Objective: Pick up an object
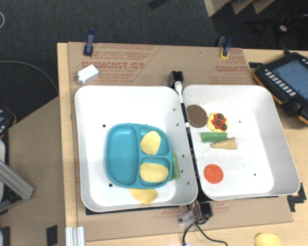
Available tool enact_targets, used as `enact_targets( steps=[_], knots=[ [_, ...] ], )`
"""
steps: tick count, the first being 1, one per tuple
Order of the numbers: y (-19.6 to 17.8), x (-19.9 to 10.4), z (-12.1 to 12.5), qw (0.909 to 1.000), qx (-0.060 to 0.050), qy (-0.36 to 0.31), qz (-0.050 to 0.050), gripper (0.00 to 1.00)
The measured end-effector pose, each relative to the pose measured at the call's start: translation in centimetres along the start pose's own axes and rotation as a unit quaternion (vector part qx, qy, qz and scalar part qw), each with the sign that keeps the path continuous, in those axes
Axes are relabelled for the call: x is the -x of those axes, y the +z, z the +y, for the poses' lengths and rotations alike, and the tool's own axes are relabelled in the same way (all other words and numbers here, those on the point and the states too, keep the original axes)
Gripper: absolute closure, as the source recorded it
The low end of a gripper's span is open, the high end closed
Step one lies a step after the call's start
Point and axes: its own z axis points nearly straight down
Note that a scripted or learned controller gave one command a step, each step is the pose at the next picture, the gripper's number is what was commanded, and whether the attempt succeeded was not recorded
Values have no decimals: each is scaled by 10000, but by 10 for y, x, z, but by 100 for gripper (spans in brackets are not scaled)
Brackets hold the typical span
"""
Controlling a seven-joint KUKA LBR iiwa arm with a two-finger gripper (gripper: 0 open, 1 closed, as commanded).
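Note:
In the right bin [256, 111] lie several small toy foods: a brown round patty [197, 116], a yellow pizza piece with dark toppings [217, 121], a green bean pod [214, 136], a tan wedge [224, 144] and a red tomato slice [213, 173]. The left bin [92, 117] holds a blue divided plate [123, 155] with two yellow pieces [151, 142] [154, 172] in its right compartments. Another yellow piece [143, 194] lies below the plate, and a green item [175, 167] peeks out at the plate's right edge.
A white block [87, 74] sits on the cardboard behind the left bin. Blue clamps [89, 41] [225, 47] hold the board's far edge. A black tablet-like pendant [290, 78] lies at the right. A yellow object [267, 239] rests near the bottom right.

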Motion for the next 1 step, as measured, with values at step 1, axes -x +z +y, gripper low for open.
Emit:
enact_targets(
  steps=[1],
  knots=[
    [111,-124,-3,9998,-162,-50,78,0]
  ],
)
